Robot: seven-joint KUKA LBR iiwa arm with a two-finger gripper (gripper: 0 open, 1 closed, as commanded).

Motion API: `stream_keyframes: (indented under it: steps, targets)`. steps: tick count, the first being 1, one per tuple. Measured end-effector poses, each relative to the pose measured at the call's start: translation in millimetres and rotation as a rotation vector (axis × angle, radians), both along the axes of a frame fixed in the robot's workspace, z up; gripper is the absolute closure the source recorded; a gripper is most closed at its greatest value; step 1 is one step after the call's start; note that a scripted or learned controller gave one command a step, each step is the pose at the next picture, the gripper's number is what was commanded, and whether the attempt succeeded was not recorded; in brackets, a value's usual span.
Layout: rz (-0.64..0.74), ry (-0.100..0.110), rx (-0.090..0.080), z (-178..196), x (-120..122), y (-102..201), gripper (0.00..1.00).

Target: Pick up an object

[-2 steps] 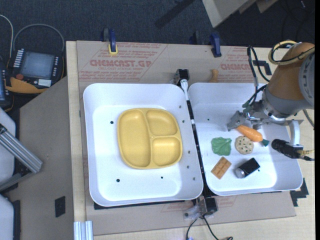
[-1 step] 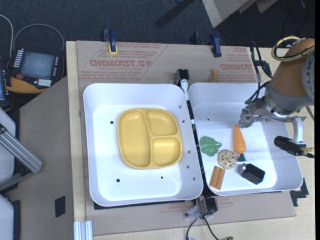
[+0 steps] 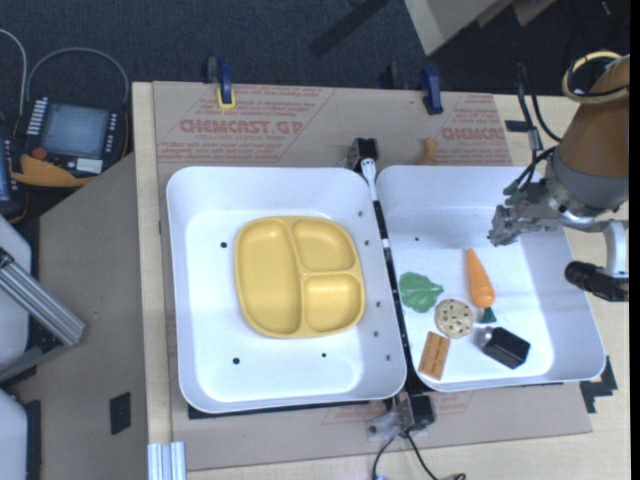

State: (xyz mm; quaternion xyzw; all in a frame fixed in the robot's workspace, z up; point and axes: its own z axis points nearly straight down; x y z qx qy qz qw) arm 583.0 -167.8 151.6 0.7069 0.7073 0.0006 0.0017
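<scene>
Gripper [image 3: 503,230] hangs over the right bin's [image 3: 440,203] far right part; we cannot tell its state. Carrot [image 3: 481,278] lies near that bin's middle.

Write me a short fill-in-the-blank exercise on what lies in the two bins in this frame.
1. The yellow divided plastic plate lies in the ____ white bin.
2. The plate has ____ compartments.
3. The orange toy carrot lies in the ____ white bin.
4. The round speckled cookie lies between the green leaf-shaped toy and the ____ block.

Missing words: left; three; right; black
</scene>
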Motion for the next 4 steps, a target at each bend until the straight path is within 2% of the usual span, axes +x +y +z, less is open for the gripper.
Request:
stream_keyframes:
  steps: [1, 3, 4]
  targets:
    - [0.001, -0.004, -0.001, 58.2, 10.9, -0.8, 1.00]
    - [0.001, -0.002, -0.001, 136.7, 14.6, -0.4, 1.00]
    - [0.006, 0.003, 0.003, 135.1, 23.7, 57.4, 1.00]
